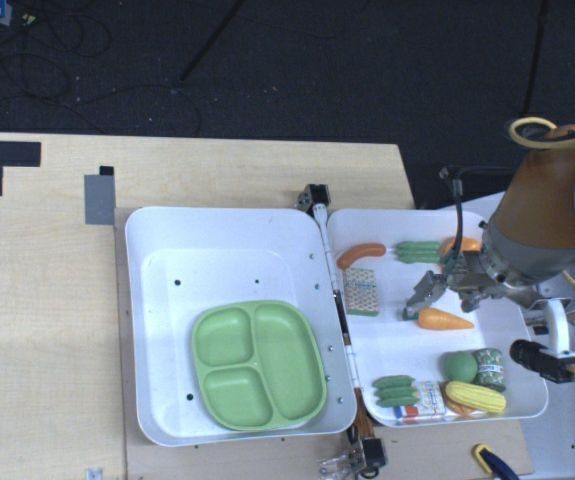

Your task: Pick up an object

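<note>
From the camera view, the gripper (425,298) hangs with its fingers spread and nothing between them, just beside the orange carrot (444,319) in the right bin (387,353). The carrot looks light, stiff and slick; take it across its thick middle.

Two bins side by side on bench (47,298), divided tray (258,364) in L bin (157,238) toward front, toy foods scattered in R bin (387,358), sausage (360,255) at rear L, corn (476,398) at front R, carrot (445,319) betw. them.
</note>
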Motion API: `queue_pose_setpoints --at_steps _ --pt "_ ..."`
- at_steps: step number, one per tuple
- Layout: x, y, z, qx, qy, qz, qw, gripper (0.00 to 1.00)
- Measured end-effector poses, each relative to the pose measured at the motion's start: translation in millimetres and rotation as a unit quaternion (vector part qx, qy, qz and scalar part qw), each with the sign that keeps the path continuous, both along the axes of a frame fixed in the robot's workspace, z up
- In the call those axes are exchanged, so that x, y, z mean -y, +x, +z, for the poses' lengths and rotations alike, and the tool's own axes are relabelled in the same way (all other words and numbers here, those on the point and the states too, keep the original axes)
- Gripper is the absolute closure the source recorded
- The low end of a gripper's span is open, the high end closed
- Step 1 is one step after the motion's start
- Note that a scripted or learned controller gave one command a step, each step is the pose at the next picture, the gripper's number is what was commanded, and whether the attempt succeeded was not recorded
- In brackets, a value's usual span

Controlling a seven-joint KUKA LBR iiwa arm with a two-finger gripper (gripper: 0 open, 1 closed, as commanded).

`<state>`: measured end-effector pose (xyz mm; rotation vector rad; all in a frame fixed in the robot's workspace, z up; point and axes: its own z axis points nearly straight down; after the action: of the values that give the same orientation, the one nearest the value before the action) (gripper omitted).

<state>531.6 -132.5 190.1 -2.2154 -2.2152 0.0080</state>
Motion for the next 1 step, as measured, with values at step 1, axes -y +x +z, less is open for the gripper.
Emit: queue_pose_setpoints --at_steps 1 --pt "52.9 10.2 -96.9 0.002 0.0 -0.001 1.0 0.0"
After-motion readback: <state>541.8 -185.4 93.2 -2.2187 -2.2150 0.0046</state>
